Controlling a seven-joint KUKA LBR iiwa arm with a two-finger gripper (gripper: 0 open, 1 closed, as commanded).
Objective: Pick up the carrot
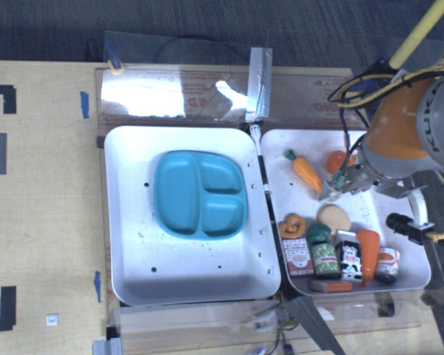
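In the right bin point(422, 272), near its upper middle, the gripper point(339, 185) hangs low over the white floor, just to the right of the carrot point(306, 172). The view does not let me tell how the jaws stand, because they are small and partly covered by the wrist; nothing is visibly between them. The carrot lies on the bin floor, slanted, with its green top toward the upper left and its orange tip toward the lower right, close to the gripper. I cannot tell whether they touch.

Just behind the gripper, a small red-orange round thing point(335, 160) lies near the back wall of the bin. Below the gripper sits a pale round bun-like item point(334, 217). To its left is a brown pretzel-like piece point(291, 225). Along the front of the bin stands a row of small things: a red and white packet point(297, 257), a green can point(323, 256), a black and white carton point(348, 254), a second orange carrot-like item point(368, 252) and a small red and white can point(387, 262).

The grey arm point(403, 135) with its orange band comes in from the right, with yellow and black cables point(370, 87) above it.

The left bin point(126, 220) holds a blue divided plate point(201, 193) near its middle. Both bins rest on a wooden bench point(37, 220).
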